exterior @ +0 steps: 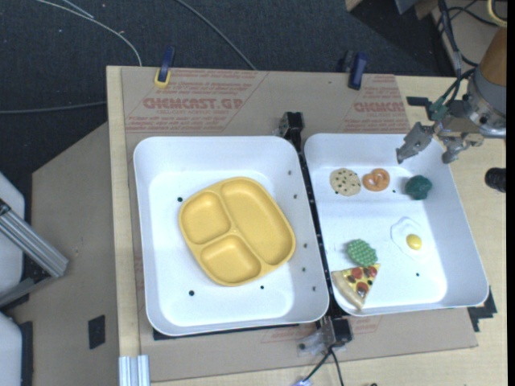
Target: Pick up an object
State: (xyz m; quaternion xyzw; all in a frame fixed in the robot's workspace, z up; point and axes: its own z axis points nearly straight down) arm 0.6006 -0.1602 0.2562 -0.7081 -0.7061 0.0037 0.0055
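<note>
Toy foods are seen in the right bin (463,240), from the pizza (355,283) at the near edge to the broccoli (418,186) at the far side, all judged light, rigid and best pinched across the middle. Beyond, the gripper (426,146) is held spread above the bin's far rim, nothing between its fingers.

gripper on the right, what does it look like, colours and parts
The gripper has two slim grey metal fingers spread below a pale grey wrist body. Small teal-green fittings sit on the mount. An orange band shows above the wrist, and dark cables run behind it.
</note>
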